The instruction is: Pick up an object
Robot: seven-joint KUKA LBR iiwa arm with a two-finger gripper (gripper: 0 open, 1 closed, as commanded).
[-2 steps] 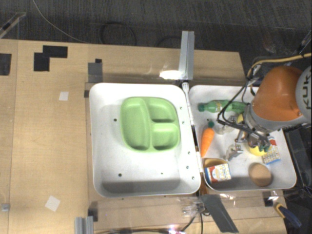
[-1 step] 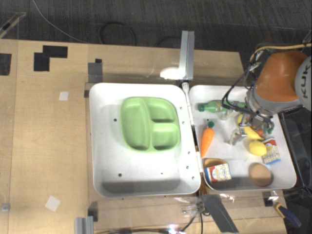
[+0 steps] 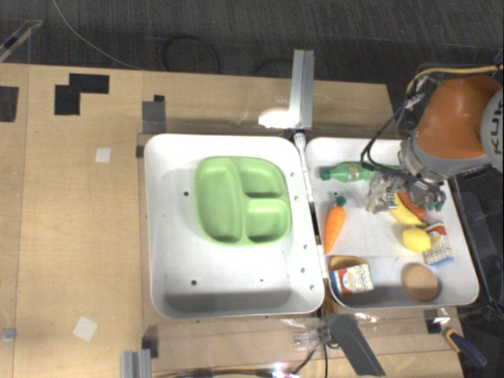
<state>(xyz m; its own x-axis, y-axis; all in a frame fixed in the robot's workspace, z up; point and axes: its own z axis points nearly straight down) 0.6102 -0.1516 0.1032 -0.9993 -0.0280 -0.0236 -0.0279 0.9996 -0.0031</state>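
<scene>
Where the arm's wrist hangs over the right bin [image 3: 465,286], the end effector [image 3: 403,197] is partly masked by cables and its own metal parts, so whether it is released or clenched cannot be told. A yellow and red object [image 3: 411,211] lies just beneath it, half hidden and hard to name. The right bin also holds a green bottle [image 3: 346,172] lying on its side near the far wall, a carrot [image 3: 335,224] by the left wall, a lemon [image 3: 416,239], a small printed packet [image 3: 439,246] touching the lemon, a brown egg-shaped item [image 3: 420,281] and a small carton [image 3: 353,278] in the near corner. The left bin [image 3: 169,282] holds a green divided tray [image 3: 240,199]. Both bins sit side by side on the desk [image 3: 71,242]. The arm [image 3: 457,120] enters from the right, its orange band above the wrist, the end effector pointing down into the bin's far half.
</scene>
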